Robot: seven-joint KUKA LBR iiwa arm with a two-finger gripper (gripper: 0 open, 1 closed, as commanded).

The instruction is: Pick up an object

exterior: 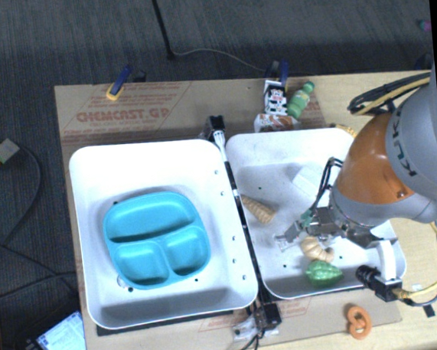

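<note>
Objects for picking lay in the right bin (278,157), gathered close to the end effector (310,229), which hung low over that bin's middle — whether its fingers were spread or pressed together, I couldn't tell from where I stood, since the metal parts blurred into the clutter beneath. Just below the end effector sat a pale, rounded beige piece (315,249), seemingly touching it or very nearly so, and just beyond that, nearer the bin's front wall, a green lumpy item (322,273). Off to the left of the end effector, against the wall shared with the other bin, lay a tan ridged cone (258,208), well apart from the rest.

The arm's orange band (371,167) bulked above and to the right of the end effector, with the grey body (423,143) rising behind it.

Far to the left of the end effector, the left bin (89,190) held a blue divided tray (157,239) — three compartments, lying flat.

On the counter (135,109) behind the end effector stood a small green bottle (299,99) beside a printed carton (274,105). In front and to the right, outside the bin, an orange ring-shaped thing (359,321) rested on the counter.
</note>
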